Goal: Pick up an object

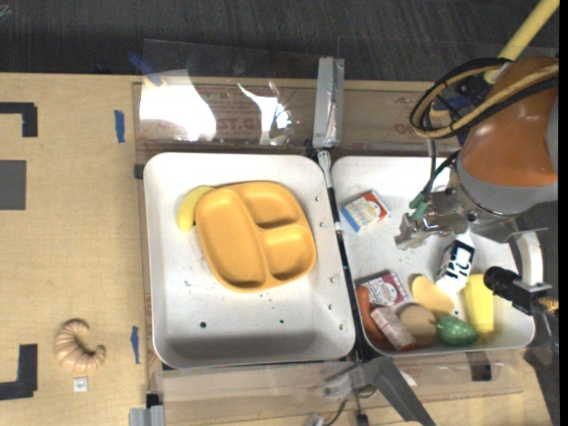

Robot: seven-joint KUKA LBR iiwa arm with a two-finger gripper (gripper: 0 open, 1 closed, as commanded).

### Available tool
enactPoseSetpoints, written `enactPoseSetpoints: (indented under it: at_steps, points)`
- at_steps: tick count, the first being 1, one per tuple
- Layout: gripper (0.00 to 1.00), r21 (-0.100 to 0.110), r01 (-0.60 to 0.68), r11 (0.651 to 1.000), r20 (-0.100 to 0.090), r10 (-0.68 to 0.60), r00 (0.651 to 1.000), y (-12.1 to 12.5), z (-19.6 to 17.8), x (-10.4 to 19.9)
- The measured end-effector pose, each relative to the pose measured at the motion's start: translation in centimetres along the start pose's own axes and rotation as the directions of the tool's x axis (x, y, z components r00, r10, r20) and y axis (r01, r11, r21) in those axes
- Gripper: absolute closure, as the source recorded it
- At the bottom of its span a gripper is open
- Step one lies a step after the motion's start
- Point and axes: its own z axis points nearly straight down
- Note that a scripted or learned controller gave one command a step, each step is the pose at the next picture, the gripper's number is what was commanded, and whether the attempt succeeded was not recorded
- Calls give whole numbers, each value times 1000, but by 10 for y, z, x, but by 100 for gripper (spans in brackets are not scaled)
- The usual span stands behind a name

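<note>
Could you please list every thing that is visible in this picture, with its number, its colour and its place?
divided plate: 1, orange, middle of the left bin
yellow item: 1, yellow, partly under the plate's left edge
left bin: 1, white, centre of the bench
right bin: 1, white, beside the left bin
small carton: 1, white and red, upper left of the right bin
black-and-white packet: 1, right bin, below the end effector
pile of toy food: several pieces, red, tan, yellow, green, lower part of the right bin
curled toy: 1, tan, on the bench left of the bins
arm: 1, grey and orange, from the right
end effector: 1, metallic, over the right bin
</note>
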Motion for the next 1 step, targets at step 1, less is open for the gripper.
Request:
enactPoseSetpoints:
  at_steps: [1]
  points:
    - [100,11,-153,988,1,153,988,-33,30,-65]
